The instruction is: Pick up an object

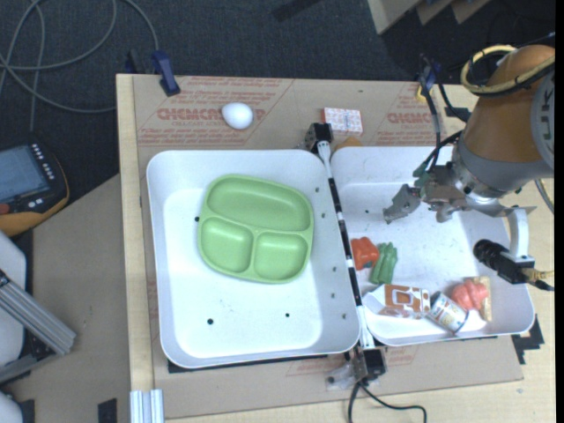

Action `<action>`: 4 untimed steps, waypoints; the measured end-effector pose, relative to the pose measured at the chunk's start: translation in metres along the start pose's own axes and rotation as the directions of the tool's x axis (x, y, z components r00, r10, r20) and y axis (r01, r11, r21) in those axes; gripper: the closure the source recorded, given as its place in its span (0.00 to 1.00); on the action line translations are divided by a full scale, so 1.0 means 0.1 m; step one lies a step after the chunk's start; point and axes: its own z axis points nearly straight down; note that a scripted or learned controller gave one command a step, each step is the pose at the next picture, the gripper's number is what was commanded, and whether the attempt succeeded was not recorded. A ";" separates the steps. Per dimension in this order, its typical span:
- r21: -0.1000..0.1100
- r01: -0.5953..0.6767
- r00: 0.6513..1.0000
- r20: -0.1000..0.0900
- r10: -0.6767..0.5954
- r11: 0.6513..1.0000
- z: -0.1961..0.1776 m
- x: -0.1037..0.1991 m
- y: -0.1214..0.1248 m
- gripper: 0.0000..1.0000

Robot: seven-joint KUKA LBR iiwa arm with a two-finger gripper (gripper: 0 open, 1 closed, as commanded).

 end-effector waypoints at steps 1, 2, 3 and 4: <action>0.003 -0.002 1.000 0.001 0.002 1.000 1.07 -0.03 -0.09 0.00; 0.004 -0.002 1.000 -0.001 0.002 1.000 1.07 -0.01 -0.60 0.00; 0.001 0.000 1.000 0.000 0.000 1.000 1.06 -0.05 0.02 0.00; 0.000 -0.001 1.000 0.001 0.001 1.000 0.97 -0.05 0.02 1.00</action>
